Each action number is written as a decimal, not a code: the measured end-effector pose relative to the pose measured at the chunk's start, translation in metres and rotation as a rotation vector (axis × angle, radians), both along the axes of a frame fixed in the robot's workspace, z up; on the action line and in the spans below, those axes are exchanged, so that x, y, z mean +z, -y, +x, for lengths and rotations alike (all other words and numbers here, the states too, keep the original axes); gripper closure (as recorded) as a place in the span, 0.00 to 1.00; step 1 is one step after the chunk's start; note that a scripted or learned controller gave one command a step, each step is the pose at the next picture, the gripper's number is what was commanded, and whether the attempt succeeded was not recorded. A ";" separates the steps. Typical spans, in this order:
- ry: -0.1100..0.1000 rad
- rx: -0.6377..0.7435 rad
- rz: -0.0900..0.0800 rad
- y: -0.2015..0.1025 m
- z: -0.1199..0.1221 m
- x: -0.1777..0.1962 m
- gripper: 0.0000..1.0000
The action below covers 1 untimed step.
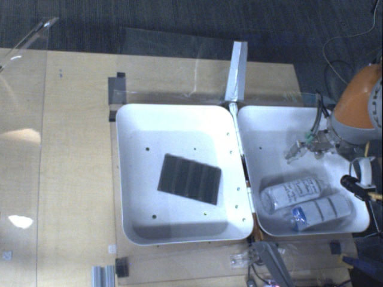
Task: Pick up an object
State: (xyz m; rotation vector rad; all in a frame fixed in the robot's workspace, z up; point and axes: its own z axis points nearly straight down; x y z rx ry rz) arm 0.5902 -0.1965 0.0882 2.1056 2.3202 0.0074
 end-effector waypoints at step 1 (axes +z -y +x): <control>0.042 0.029 -0.014 0.002 -0.087 0.009 0.00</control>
